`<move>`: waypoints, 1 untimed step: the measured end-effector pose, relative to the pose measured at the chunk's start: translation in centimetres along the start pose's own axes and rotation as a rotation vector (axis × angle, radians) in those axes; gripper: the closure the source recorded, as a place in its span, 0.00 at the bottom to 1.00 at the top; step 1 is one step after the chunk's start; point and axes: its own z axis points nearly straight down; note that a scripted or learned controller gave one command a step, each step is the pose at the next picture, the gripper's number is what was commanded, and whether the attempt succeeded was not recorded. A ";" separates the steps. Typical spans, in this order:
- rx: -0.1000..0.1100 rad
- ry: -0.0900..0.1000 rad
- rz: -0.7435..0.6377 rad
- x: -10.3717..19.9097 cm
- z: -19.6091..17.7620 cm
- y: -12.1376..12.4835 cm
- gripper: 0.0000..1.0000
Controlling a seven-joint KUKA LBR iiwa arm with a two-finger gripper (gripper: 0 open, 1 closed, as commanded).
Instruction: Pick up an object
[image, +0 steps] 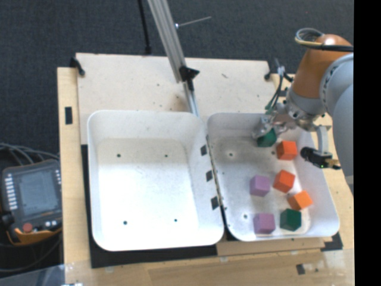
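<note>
Camera view showed claw (pixel 266 130) at green block (pixel 267 138), finger state unclear; a marginal grip could slip on lift.

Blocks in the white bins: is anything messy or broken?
Nothing looks broken or spilled. The blocks lie loose in the right bin, and a green block sits right at the gripper, near the bin's far edge.

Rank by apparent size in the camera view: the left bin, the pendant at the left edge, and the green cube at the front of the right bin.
1. Left bin, by far the largest.
2. Pendant.
3. Green cube, smallest.
</note>
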 end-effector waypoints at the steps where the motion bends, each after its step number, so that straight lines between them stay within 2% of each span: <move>1: -0.002 0.003 0.003 -0.6 -4.6 -0.1 1.00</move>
